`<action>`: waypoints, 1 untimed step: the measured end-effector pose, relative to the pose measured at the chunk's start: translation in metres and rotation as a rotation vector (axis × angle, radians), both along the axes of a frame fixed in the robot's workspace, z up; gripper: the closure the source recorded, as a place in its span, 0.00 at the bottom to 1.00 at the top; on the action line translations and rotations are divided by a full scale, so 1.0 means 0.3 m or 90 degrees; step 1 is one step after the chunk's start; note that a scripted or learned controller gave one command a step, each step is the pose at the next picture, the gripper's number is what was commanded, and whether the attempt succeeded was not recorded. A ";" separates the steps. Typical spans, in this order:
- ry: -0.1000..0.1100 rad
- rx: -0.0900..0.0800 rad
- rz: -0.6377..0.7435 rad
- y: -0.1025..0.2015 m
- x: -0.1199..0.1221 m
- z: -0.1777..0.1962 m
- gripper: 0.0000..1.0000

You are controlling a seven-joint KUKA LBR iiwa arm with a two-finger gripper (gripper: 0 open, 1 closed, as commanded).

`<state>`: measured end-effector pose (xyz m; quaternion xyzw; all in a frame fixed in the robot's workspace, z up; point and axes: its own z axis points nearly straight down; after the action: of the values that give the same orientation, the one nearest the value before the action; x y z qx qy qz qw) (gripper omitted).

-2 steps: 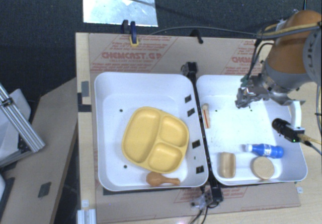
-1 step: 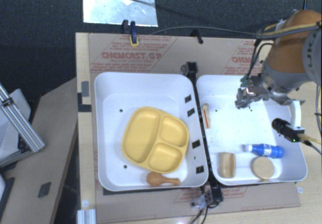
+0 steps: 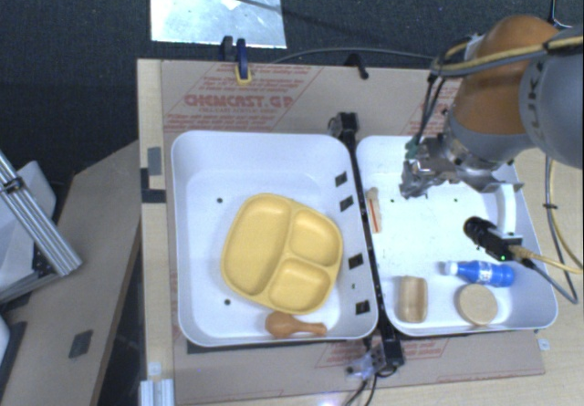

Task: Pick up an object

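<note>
i'm watching the gripper [image 3: 418, 178] hovering over the right bin [image 3: 538, 304]; i cannot tell its state. the blue bottle [image 3: 481, 273] is lying below it, beside the round block [image 3: 477, 304]. it's looking light, stiff, slick; i'd be gripping mid-body.
</note>
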<state>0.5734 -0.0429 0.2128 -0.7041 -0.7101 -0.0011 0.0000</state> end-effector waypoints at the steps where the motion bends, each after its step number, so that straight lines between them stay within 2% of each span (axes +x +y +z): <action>1: 0.001 0.000 0.000 0.157 -0.039 0.016 1.00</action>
<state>0.5617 0.0040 0.2175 -0.7040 -0.7102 -0.0008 0.0003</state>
